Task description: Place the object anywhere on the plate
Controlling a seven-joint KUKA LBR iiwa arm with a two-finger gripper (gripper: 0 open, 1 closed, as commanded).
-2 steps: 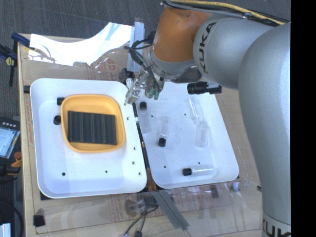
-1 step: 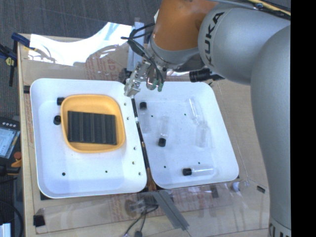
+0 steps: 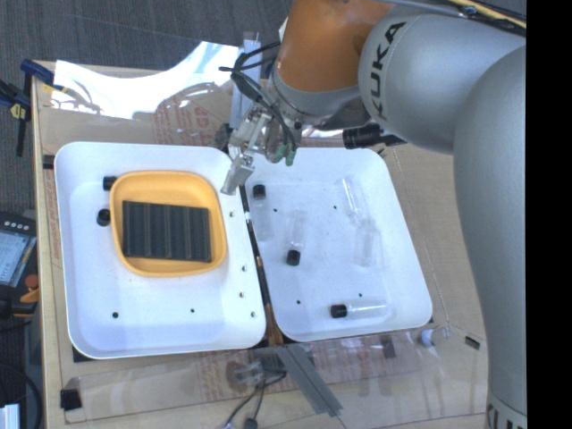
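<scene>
The arm (image 3: 429, 70) is the biggest thing here. It comes in from the right, grey, with the orange band (image 3: 317, 34) above the wrist, and it covers the far right part of the bench (image 3: 134, 365).

On the bench two white bins stand side by side, and their inner edges touch. The left bin (image 3: 80, 311) holds a yellow plate (image 3: 134, 186) with rounded corners, in its back half. A dark ribbed block (image 3: 170, 231) lies flat inside the plate and takes most of its floor; the yellow rim shows all around it.

The right bin (image 3: 402, 284) holds several clear tubes. One tube (image 3: 362, 309) lies near the front edge with a black cap (image 3: 338, 311) on its left end. Two more tubes (image 3: 354, 199) lie near the right side, one behind the other. Another tube (image 3: 296, 229) lies near the middle, with a black cap (image 3: 292, 257) at its front end.

The gripper (image 3: 234, 175) hangs over the back part of the seam between the bins, tilted down to the left, just beside the back right corner of the plate. Whether it is apart or together I cannot tell, and nothing is seen in it. A small black piece (image 3: 259, 190) sits in the right bin just beside it.
</scene>
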